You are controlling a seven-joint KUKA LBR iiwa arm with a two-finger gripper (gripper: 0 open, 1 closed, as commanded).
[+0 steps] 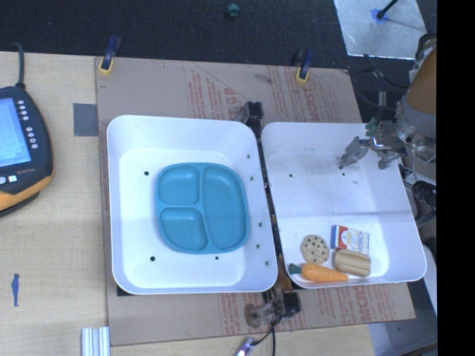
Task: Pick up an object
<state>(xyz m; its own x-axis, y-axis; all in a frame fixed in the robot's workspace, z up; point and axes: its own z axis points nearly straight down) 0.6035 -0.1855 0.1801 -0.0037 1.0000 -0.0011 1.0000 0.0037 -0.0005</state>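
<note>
In the right bin (326,199), four small objects lie along the near edge: a cookie (315,248), an orange carrot (323,274), a tan bread roll (352,263) and a small red, white and blue box (349,238). My gripper (368,156) hangs over the far right part of that bin, well above and behind the objects. Its two fingers (351,155) are spread apart with nothing between them.
The left bin (126,199) holds a blue three-compartment plate (202,206). A teach pendant (18,143) lies on the bench at far left. Clamps (303,65) pin the cardboard sheet at its far edge. The arm comes in from the right over the bin's rim.
</note>
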